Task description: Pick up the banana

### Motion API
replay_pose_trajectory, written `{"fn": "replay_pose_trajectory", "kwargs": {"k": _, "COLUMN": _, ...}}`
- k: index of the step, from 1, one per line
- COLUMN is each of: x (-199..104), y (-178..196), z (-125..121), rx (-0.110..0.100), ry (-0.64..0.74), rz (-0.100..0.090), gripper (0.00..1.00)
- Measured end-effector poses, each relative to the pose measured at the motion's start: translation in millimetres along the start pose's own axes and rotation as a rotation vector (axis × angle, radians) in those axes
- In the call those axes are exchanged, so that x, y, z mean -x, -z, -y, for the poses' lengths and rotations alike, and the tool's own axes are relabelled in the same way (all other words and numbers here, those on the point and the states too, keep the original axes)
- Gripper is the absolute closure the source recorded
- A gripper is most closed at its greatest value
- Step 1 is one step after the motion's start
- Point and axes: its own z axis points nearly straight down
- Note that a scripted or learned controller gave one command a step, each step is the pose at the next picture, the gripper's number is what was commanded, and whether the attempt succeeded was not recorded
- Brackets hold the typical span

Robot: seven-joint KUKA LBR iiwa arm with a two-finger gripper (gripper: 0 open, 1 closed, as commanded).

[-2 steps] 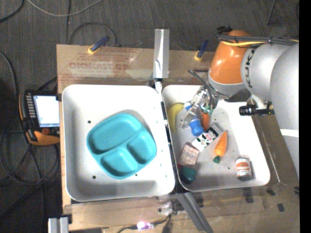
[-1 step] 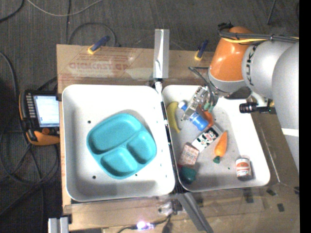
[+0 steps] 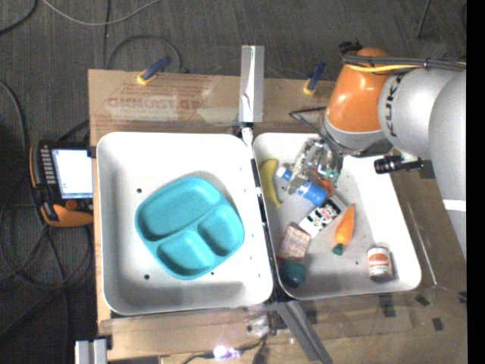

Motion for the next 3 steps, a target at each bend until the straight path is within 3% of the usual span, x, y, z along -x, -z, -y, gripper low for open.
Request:
{"fn": "replay_pose_trajectory", "kwargs": {"k": 1, "x": -10, "y": 93, "z": -38, "rx": -0.004, "ry": -0.400, "rz": -0.011, "gripper": 1.00}}
{"fn": "replay_pose_trajectory", "kwargs": {"k": 2, "x": 16, "y": 2, "z": 78, "rx": -0.002, "ry": -0.019, "rz": -0.010, "gripper": 1.00}}
{"fn": "replay_pose_trajectory", "kwargs": {"k": 3, "x": -16, "y": 1, "z": 61, "rx": -0.001, "ry": -0.227, "rz": -0.007, "gripper": 1.00}}
